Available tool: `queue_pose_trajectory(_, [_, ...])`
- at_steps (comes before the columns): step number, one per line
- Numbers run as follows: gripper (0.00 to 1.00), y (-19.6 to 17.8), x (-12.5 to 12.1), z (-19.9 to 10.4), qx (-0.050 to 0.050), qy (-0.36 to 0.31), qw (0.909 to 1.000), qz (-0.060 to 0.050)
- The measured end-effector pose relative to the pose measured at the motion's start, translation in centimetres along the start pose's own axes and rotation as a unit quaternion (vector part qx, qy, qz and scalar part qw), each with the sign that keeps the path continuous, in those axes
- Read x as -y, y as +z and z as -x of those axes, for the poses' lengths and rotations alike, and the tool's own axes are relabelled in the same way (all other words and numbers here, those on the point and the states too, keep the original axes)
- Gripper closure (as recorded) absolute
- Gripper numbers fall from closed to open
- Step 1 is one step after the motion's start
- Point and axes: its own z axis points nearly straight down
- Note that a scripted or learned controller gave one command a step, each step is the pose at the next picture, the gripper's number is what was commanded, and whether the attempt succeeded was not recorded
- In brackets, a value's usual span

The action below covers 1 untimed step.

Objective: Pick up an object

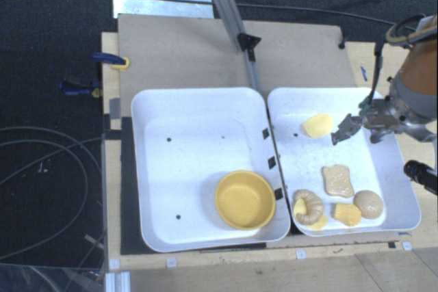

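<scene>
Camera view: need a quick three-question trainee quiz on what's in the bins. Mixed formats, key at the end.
1. True or false: the yellow bowl sits in the left bin.
2. How many items lie in the right bin? A) three B) five C) seven
3. Which item lies nearest the tool?

Key
1. True.
2. B: pale yellow piece, flat tan biscuit, croissant, small yellow piece, round tan bun.
3. The pale yellow piece, just left of the tool.
</scene>
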Motion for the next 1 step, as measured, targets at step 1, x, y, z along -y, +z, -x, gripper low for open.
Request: queue_pose_trajectory(1, [0.0,4.2,0.24,-0.15,0.0,0.002,1.0,-0.002])
